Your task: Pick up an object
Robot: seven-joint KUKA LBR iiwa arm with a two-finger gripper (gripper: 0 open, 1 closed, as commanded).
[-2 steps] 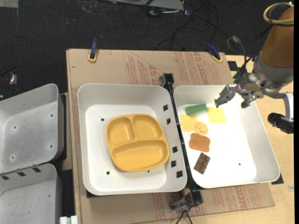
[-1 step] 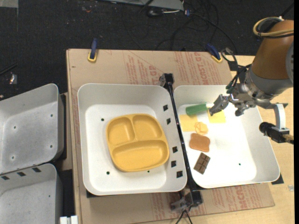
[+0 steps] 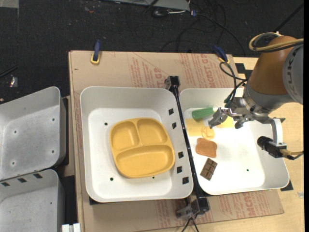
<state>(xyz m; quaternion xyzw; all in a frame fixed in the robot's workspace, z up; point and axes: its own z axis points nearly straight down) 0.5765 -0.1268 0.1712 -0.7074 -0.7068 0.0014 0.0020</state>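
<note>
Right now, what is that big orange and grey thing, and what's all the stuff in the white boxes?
That is a robot arm, reaching in from the right. One camera above the bench looks down at it. At its end is a claw for grabbing things. Two white bins sit side by side. The left bin holds a yellow plate with three sections. The right bin holds toy food: a green piece, a yellow piece, an orange-brown piece and a dark brown bar. The claw hovers near the green and yellow pieces. I see nothing held in it.
</note>
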